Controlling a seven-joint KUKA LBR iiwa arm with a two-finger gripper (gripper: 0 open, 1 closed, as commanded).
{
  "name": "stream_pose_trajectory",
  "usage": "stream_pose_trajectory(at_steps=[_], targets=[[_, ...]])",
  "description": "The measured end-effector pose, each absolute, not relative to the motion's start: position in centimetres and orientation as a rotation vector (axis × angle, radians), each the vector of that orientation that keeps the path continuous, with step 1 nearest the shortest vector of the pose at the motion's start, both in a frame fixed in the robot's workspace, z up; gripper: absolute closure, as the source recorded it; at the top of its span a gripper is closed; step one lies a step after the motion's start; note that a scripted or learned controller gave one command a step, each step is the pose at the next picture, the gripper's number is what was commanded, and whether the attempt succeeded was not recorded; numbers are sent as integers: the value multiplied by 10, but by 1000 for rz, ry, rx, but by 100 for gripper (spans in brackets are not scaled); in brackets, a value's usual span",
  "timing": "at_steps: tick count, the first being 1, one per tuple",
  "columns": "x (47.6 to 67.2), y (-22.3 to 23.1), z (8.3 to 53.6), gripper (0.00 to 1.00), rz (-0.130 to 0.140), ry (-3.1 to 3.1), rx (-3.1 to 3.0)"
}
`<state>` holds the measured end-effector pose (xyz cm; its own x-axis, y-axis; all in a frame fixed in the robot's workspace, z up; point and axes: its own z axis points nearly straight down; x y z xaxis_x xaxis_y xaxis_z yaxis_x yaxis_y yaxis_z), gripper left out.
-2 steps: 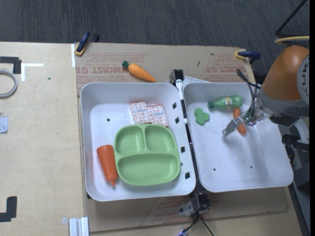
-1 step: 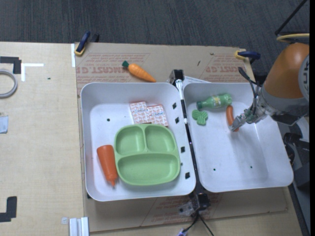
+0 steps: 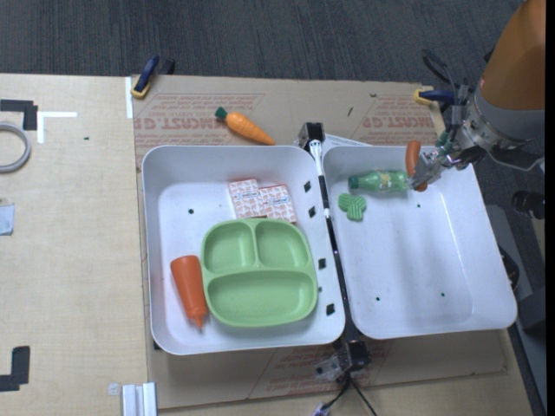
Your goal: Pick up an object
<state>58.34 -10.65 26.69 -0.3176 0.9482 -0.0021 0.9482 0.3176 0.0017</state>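
Observation:
My gripper (image 3: 431,168) hangs over the back left corner of the right bin (image 3: 451,302), at the end of the grey arm with the orange band. A small orange-red oblong piece (image 3: 413,157) stands upright right against the gripper's left side; I cannot tell whether it is held. A green bottle (image 3: 379,181) lies on its side just left of the gripper, its end close to it. A small green ridged object (image 3: 352,205) lies a little below and to the left of the bottle.
The left bin (image 3: 165,189) holds a green divided plate (image 3: 260,271), an orange bottle (image 3: 189,289) and a red-and-white packet (image 3: 258,199). A toy carrot (image 3: 245,126) lies on the cardboard behind the bins. A blue clamp (image 3: 146,76) sits at the far left corner.

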Motion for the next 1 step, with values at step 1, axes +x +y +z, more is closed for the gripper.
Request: stream_pose_trajectory(at_steps=[1], targets=[[542,-107,292,100,0,2843,1333]])
